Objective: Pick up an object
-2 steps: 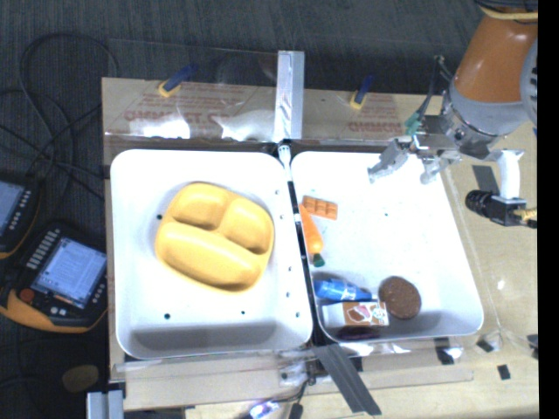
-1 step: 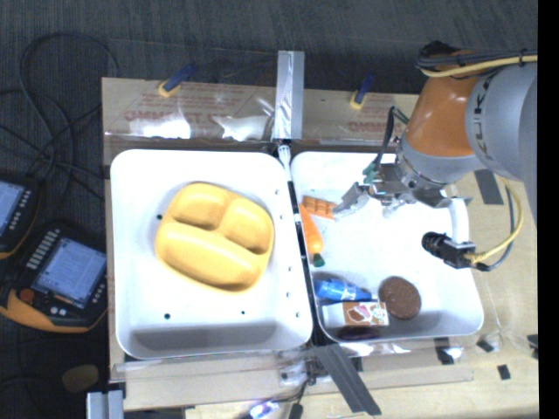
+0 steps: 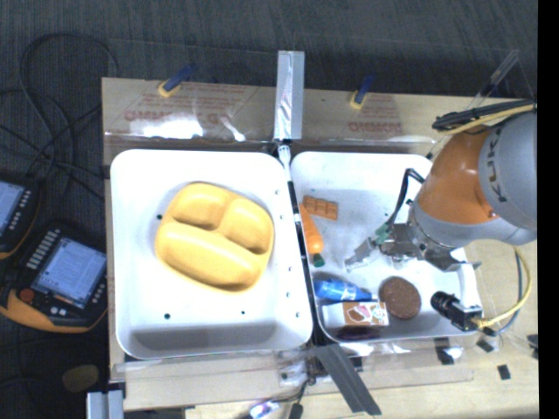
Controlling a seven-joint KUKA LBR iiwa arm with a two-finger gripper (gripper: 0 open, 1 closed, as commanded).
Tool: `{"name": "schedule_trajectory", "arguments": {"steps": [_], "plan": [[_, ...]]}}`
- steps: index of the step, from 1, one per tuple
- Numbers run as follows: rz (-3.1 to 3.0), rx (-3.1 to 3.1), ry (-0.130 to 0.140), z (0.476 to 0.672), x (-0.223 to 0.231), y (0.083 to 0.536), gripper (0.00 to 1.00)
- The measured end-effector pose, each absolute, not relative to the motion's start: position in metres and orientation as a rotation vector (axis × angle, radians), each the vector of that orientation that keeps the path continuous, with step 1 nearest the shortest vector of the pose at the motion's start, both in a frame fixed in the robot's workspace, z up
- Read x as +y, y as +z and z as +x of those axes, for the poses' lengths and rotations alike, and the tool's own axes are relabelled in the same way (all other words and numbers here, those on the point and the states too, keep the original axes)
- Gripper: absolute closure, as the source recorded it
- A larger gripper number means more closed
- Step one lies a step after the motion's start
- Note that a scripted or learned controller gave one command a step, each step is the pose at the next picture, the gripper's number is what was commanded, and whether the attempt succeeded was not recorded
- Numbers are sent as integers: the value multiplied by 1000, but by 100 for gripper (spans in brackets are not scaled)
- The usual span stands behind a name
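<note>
The gripper (image 3: 371,247) hangs low over the middle of the right bin (image 3: 367,168), nothing visibly caught in it, though whether it is spread or closed cannot be told from above. Judging by that, the pick is not yet made; choosing and lifting an object remains. Candidates lie close: a brown round disc (image 3: 402,297) at about five o'clock from the tool, a blue packet (image 3: 336,289) at seven, a small brown-and-red box (image 3: 362,313) just below, an orange carrot-like piece (image 3: 312,236) at nine, and a chocolate-coloured waffle bar (image 3: 320,207) at ten. The arm (image 3: 476,190) reaches in from three o'clock, its orange band bent down over the bin. A big yellow bread-shaped object (image 3: 215,236) sits alone in the left bin (image 3: 140,321).
</note>
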State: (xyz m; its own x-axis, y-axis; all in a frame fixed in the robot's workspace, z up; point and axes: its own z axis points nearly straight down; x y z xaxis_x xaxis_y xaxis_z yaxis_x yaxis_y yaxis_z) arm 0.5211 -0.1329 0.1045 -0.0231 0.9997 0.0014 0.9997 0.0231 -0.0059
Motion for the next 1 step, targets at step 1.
{"name": "schedule_trajectory", "arguments": {"steps": [1], "plan": [[-2050, -2376, 2, 544, -114, 208, 0]]}}
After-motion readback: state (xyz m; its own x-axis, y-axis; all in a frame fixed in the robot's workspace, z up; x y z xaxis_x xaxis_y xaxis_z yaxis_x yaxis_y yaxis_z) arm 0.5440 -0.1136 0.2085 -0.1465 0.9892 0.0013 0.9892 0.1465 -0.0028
